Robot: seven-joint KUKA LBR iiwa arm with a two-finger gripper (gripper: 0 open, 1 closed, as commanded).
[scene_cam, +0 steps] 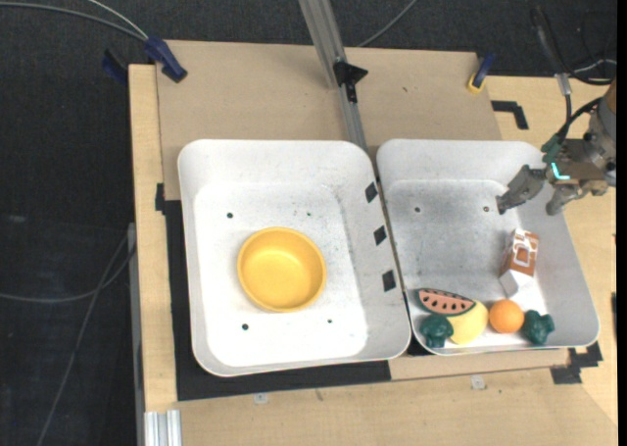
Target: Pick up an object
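Observation:
My gripper (530, 205) hangs over the far right part of the right bin (441, 189), its two dark fingers spread open with nothing between them. Just below it, toward the near side, a small brown and white carton (519, 256) stands by the bin's right wall. Along the near edge of the same bin lie a watermelon slice (448, 301), a yellow fruit (470, 324), an orange (506, 317) and two green broccoli pieces (437, 330) (537, 326). A yellow bowl (282, 268) sits in the left bin (216, 179).
A metal pole (323, 32) slants down from the top to the seam between the bins. Blue clamps (167, 60) hold the cardboard bench at its back left corner. Cables run across the dark floor around the bench.

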